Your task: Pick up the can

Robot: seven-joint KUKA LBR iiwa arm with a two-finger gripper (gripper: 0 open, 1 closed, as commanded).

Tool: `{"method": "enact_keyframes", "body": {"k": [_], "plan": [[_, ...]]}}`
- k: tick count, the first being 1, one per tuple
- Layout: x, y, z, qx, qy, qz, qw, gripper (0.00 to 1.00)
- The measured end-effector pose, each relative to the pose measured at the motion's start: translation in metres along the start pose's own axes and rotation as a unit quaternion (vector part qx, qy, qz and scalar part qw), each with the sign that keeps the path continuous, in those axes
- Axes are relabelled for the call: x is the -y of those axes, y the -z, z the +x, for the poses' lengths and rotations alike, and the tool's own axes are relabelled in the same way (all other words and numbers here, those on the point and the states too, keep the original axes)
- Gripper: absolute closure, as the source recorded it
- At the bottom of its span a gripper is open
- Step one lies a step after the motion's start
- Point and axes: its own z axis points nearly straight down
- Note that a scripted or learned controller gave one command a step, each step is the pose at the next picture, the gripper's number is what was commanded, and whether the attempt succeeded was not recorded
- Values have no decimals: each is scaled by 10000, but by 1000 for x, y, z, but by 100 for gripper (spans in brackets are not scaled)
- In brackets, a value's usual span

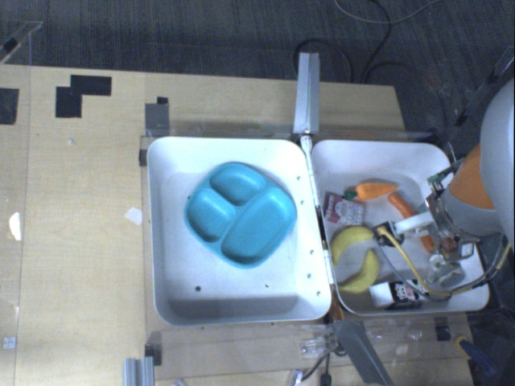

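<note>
The can (pixel 396 293) is small and dark with a white end. It lies on its side by the front wall of the right bin (pixel 378 153), just below a yellow banana (pixel 359 257). My gripper (pixel 441 257) hangs over the right part of that bin, to the right of the can and a little behind it, under the grey wrist with its orange band (pixel 471 185). The view shows nothing held in it. Cables loop from the wrist down toward the can.
The right bin also holds an orange carrot-shaped toy (pixel 376 190), a second orange piece (pixel 400 206) and a small red-and-white packet (pixel 344 211). A blue divided plate (pixel 241 213) lies in the left bin (pixel 173 240). A metal post (pixel 306 95) stands behind the bins.
</note>
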Motion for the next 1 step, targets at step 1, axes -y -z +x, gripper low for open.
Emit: {"method": "enact_keyframes", "body": {"k": [1], "plan": [[1, 12, 4, -33, 59, -12, 10000, 100]]}}
